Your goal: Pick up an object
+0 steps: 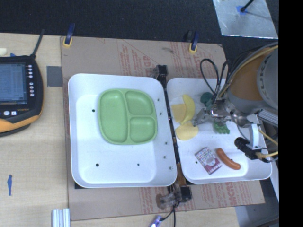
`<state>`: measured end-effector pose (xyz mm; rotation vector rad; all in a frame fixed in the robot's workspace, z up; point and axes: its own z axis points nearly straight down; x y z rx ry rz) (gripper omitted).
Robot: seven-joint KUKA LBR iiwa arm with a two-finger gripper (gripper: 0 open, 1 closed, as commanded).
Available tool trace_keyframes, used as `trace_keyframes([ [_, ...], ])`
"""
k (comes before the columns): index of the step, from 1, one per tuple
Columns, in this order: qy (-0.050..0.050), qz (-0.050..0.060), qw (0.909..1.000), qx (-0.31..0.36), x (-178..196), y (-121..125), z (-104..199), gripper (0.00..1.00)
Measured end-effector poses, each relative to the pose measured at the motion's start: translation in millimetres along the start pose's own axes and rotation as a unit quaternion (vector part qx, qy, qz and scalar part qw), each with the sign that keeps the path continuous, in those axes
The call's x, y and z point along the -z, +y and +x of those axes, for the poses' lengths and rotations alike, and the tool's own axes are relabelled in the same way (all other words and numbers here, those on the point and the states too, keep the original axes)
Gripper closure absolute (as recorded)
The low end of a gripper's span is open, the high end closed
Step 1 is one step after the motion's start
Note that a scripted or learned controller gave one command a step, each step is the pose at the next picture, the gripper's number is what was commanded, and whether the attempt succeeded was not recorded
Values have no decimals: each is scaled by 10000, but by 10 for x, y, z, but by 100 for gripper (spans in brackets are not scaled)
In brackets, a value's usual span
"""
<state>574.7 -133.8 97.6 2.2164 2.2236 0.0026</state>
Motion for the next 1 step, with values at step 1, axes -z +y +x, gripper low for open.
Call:
trace_keyframes([
  [1,1,21,10000,3,552,472,-140,0],
])
